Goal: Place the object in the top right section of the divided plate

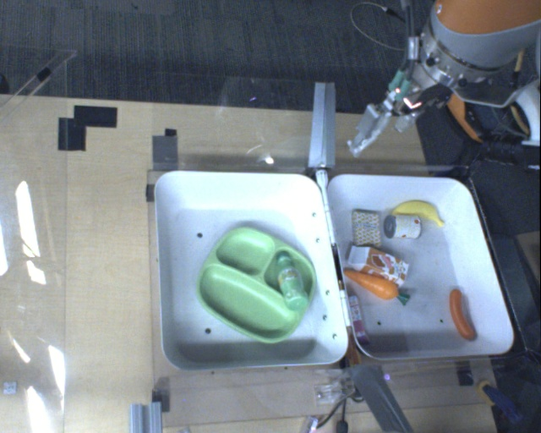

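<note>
One bottle (292, 282) in green plate (245, 300)

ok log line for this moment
hand: above bins, nothing between fingers | green divided plate: left bin | small bottle: in plate's right section | carrot: right bin

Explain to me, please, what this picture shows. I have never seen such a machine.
One camera looks down at a slant on a bench. The grey robot arm with an orange band reaches in from the right; its two-finger gripper hangs above the bench, behind the bins, holding nothing. The left white bin holds a green divided plate with a small clear bottle in its right section. The right white bin holds a yellow banana, an orange carrot, a small can, a sausage and small packets.
</note>
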`<state>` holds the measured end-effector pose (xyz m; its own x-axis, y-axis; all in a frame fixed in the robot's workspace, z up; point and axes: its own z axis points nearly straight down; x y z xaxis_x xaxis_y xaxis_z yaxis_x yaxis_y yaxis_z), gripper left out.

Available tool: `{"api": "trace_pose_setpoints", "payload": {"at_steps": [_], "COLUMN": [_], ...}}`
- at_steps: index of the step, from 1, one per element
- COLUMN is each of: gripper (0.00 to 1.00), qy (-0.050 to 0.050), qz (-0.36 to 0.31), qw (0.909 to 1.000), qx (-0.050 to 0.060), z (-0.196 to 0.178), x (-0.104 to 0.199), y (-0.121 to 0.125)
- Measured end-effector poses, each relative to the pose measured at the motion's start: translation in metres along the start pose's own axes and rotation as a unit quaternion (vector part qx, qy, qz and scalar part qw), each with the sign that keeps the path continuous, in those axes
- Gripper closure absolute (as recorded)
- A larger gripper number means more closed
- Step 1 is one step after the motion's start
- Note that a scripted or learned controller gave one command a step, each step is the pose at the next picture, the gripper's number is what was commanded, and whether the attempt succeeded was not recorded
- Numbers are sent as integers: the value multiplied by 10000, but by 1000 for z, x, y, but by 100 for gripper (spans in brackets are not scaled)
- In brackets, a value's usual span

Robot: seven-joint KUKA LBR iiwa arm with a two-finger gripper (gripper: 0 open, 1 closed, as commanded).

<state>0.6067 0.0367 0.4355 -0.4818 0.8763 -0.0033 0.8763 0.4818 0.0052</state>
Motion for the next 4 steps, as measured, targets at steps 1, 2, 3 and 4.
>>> {"api": "trace_pose_setpoints", "payload": {"at_steps": [1, 2, 3, 4], "gripper": [100, 100, 100, 0], "qy": [-14, 15, -5, -4], "qz": [-46, -1391, -2056, -2059], "qw": [10000, 9903, 9786, 9786], "qx": [-19, 0, -5, -6], "z": [-11, 4, -1, -1], "x": [1, 137, -3, -3], "y": [3, 42, -75, -74]}}
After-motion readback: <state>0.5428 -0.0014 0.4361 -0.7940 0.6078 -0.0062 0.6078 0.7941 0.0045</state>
